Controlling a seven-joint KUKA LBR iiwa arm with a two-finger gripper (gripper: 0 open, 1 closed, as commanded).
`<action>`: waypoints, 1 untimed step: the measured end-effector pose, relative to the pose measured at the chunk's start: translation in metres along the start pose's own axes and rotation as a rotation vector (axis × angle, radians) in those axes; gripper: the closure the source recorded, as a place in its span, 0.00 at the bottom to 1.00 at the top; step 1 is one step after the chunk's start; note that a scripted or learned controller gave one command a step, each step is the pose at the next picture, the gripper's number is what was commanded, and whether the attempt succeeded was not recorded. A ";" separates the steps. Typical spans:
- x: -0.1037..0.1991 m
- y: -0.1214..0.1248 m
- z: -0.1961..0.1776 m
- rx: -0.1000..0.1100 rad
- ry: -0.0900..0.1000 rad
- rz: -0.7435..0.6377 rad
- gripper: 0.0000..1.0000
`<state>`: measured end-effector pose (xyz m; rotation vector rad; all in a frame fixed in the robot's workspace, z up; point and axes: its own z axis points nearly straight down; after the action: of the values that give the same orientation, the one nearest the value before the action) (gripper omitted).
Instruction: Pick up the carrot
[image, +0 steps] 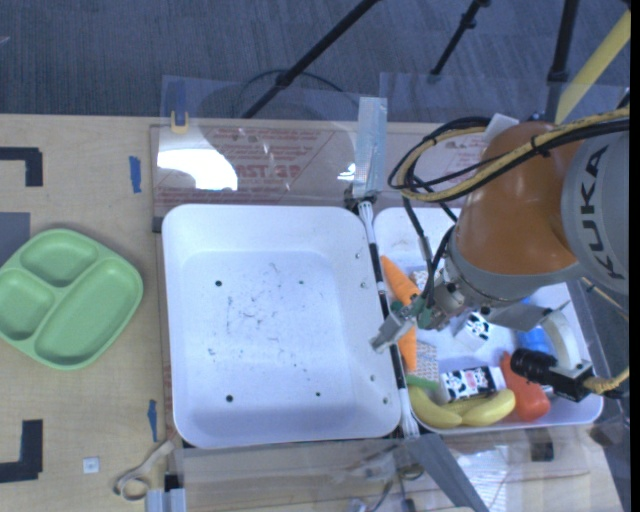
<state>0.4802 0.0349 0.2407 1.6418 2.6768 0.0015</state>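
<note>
Currently: arm (520, 200) reaches over right bin (580, 415), gripper (408, 322) lowered at carrot (401, 283). Finger state cannot be told; possibly touching carrot.

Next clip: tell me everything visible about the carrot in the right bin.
The carrot is bright orange, smooth and plastic-looking, like a toy. It lies in the right bin, hard against its left wall, long axis running along that wall. Its upper end is rounded and in plain sight; the hand covers its middle, and an orange stretch that looks like its lower part shows below the hand. Whether the hand grips it cannot be told. No green top is visible.
</note>
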 end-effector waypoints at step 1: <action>0.000 0.001 -0.010 -0.003 -0.001 0.000 1.00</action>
<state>0.4813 0.0351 0.2505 1.6405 2.6749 0.0045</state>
